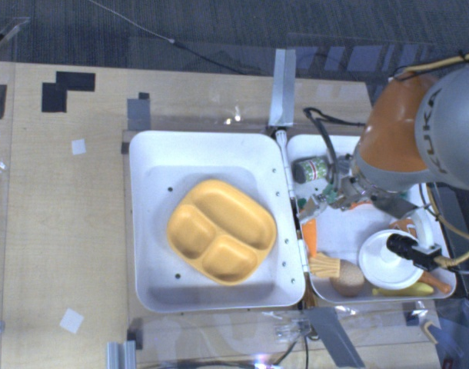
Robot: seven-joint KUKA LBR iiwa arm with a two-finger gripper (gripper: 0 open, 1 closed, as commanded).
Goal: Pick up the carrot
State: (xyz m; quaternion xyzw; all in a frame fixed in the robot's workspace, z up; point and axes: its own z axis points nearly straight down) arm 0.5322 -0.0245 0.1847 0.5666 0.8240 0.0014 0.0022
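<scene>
Carrot (309, 237) lies as an orange sliver at the left edge of the right bin (336, 292), hard against the wall it shares with the left bin (146, 229), in the lower right of the frame. To take it well, I judge the claw should come straight down over its middle with its fingers across the carrot's short width, one of them slipping between carrot and wall, and keep clear of the brush-like thing (325, 265) just below it. The arm (419, 129) fills the upper right, bent down over the right bin. The claw (336, 193) sits low, up and to the right of the carrot, near a green can (311, 169); whether it is wide or narrow I cannot tell. The yellow divided tray (221, 230) lies in the left bin.
</scene>
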